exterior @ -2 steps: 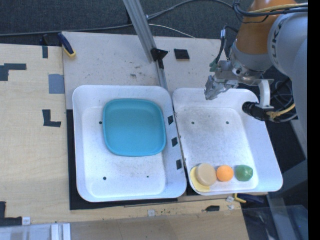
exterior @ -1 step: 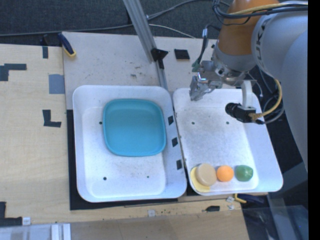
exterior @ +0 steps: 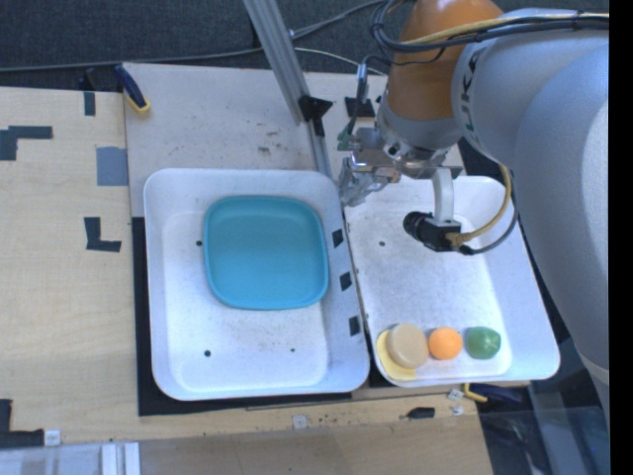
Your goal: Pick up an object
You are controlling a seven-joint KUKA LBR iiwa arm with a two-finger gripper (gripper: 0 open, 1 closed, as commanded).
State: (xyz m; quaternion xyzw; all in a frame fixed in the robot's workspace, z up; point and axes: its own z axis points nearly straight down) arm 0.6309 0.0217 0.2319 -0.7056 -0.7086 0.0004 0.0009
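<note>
Three small things sit in a row along the near edge of the right bin (exterior: 495, 265): a tan puck (exterior: 406, 344) on a yellow lid (exterior: 388, 362), an orange ball (exterior: 445, 343) and a green ball (exterior: 482, 341). They lie close together, likely because the rim stops them there. Any of them could be the pick; the balls are round with no long axis, and the puck lies flat, face up. Well apart, at the bin's far left corner, hangs the tool (exterior: 358, 184), over bare floor with nothing between its fingers; I cannot tell how wide it stands. A blue plate (exterior: 265, 251) lies flat in the left bin (exterior: 168, 295) on the table (exterior: 59, 265).
</note>
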